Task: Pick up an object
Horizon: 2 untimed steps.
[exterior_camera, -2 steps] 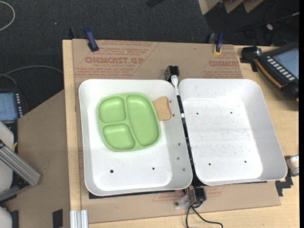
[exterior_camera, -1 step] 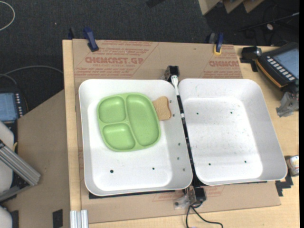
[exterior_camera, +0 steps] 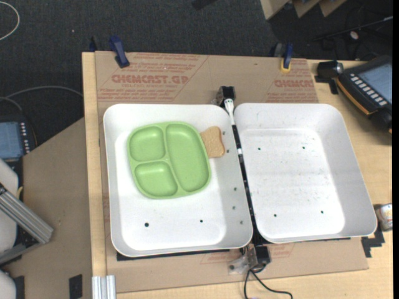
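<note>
Lying in the white bin on the view's left (exterior_camera: 124,229) are two things. The first is a green plate (exterior_camera: 168,161), and just beside it is a small tan piece (exterior_camera: 214,142).

The plate is a rounded square in pale lime green, moulded into three compartments. There is one tall compartment on its right side and two smaller ones stacked on its left, and all three are bare. It sits flat in the far half of the bin, nearer the bin's left wall than its right.

The tan piece is flat with rounded corners, like a slice of toast or a cracker. It rests against the plate's upper right rim, between the plate and the wall shared with the neighbouring bin. Whether its edge lies over the rim or only touches it cannot be told.

The white bin on the right (exterior_camera: 299,167) shows only dark specks and small holes on its floor. A black clip (exterior_camera: 226,95) sits at the far end of the seam where the two bins meet, and a cable (exterior_camera: 262,279) trails out at the near end.

Both bins stand on a brown cardboard sheet (exterior_camera: 162,73) printed in red. Two blue clamps (exterior_camera: 118,52) hold its far edge to the wooden table (exterior_camera: 62,185). A dark handheld screen unit (exterior_camera: 368,86) lies at the table's far right corner, well apart from the plate.
</note>
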Tool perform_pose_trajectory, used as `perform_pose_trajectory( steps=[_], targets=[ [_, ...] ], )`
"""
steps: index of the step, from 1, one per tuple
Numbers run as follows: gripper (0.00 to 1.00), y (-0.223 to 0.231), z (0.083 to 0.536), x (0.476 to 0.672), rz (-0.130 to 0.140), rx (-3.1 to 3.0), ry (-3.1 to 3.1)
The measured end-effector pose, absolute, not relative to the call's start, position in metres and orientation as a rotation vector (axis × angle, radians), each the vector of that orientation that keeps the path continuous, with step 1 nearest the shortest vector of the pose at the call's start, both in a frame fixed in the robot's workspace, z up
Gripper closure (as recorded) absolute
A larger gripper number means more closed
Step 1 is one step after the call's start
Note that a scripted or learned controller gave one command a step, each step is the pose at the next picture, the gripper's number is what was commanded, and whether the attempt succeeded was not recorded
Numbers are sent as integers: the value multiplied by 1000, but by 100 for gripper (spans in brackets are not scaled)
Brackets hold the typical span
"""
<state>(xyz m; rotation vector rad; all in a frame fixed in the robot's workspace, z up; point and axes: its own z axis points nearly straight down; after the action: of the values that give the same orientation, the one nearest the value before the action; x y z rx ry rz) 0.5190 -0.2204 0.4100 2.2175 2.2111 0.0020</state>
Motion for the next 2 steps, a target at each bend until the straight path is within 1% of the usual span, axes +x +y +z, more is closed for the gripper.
perform_pose_trajectory(
  steps=[1,2],
  targets=[
    [100,-224,349,487,-5,2229,2222],
    [100,-224,482,513,10,2205,2211]
  ],
)
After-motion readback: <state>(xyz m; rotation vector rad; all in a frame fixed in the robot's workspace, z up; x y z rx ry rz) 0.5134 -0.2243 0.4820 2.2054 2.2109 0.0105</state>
